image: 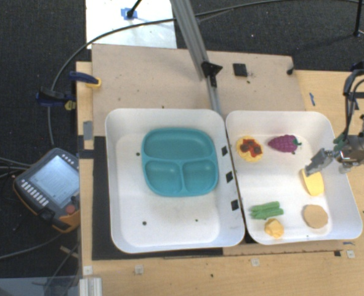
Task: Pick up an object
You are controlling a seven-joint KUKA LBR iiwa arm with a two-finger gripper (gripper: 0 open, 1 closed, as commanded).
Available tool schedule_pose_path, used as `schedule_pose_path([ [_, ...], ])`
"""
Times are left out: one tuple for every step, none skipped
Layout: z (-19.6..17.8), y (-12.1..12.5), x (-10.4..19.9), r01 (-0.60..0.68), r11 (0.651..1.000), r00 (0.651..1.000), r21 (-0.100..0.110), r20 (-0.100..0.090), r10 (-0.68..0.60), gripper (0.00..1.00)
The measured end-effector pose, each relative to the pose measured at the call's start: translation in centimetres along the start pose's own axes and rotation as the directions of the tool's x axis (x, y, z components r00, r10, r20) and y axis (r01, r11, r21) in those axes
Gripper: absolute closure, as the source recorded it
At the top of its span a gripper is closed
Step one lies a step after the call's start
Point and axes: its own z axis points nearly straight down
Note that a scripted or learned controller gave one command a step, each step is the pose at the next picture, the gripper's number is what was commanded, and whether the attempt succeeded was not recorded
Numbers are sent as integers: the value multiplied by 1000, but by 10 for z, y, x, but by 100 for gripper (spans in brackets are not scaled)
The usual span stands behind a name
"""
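The right bin [280, 171] holds several toy foods. At its back lie a round pizza slice [250, 148] and purple grapes [284, 143]. A yellow cheese wedge [313, 183] sits near the right wall. Green beans [266, 210], a yellow lump [274, 228] and a tan round cookie [315, 216] lie along the front. My gripper [329, 160] reaches in from the right and hangs over the right bin, just behind and above the cheese wedge. Nothing shows in its grasp.
The left bin [126, 221] holds a teal divided plate [180, 162]. A grey pole [194, 36] slants over the bench behind the bins. A teach pendant [49, 187] lies off the bench at the left. Cables run across the dark floor.
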Motion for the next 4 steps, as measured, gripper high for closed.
schedule_pose_path([
  [-4, 2, 0, 3, 1000, 1000, -7, 2, -3, 0],
  [52, -5, 7, 0, 1000, 1000, -3, 0, 0, 0],
  [94, -5, 8, 0, 1000, 1000, -4, 0, 0, 0],
  [137, 1, 9, 0, 1000, 1000, -3, 0, 0, 0],
])
